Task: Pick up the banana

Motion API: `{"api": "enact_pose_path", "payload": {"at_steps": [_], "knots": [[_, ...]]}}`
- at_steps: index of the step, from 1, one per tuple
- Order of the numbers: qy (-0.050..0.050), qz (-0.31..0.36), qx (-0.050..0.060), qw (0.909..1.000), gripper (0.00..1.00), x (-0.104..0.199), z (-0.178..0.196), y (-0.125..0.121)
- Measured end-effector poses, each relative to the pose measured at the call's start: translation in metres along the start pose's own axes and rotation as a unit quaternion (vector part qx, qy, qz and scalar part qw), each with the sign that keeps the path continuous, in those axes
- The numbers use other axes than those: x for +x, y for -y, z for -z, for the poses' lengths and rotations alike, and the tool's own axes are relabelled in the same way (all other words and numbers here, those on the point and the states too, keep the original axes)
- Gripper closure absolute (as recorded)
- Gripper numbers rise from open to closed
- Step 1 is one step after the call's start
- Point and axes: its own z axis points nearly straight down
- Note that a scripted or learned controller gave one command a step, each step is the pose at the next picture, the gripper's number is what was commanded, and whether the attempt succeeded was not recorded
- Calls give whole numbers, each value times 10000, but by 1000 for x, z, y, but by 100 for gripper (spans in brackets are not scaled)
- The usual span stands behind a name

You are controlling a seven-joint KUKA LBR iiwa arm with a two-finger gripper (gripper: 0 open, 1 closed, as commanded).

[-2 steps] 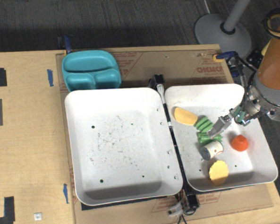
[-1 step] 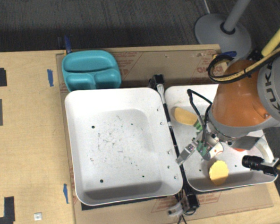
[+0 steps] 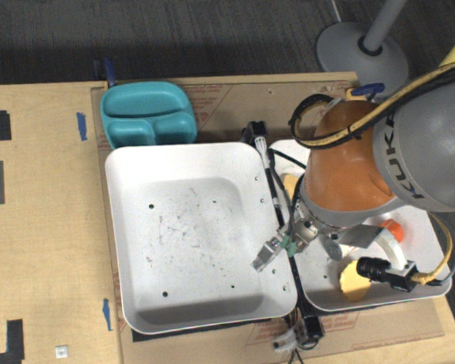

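Gripper (image 3: 281,247): lower centre of the frame, poised over the seam between the two bins; nothing visible between its tips, and whether it is released or clenched cannot be told.

Arm (image 3: 342,166): grey with orange band, centre right, covering much of the right bin (image 3: 426,284).

Banana: most likely the yellow piece (image 3: 353,279) at lower right, lying in the right bin just beside the gripper body; another yellow sliver (image 3: 291,186) shows at the arm's left edge. Which is the banana cannot be settled. Judged light, smooth-skinned, curved, prone to roll; best taken across its narrow middle.

Orange-and-white object (image 3: 390,233): right bin, near the yellow piece.

Left bin (image 3: 130,222): centre, scuffed.

Teal tray (image 3: 148,113): upper left of centre, behind the left bin.
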Motion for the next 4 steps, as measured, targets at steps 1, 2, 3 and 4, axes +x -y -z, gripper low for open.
{"api": "enact_pose_path", "payload": {"at_steps": [1, 2, 3, 4], "knots": [[-4, -30, -8, 10000, 0, 64, -98, -47], [-1, 246, -23, 9997, 0, 115, -98, -108], [1, -2067, 8, 9784, 0, 131, -66, -89], [1, -3079, 12, 9514, 0, 136, -48, -93]]}}
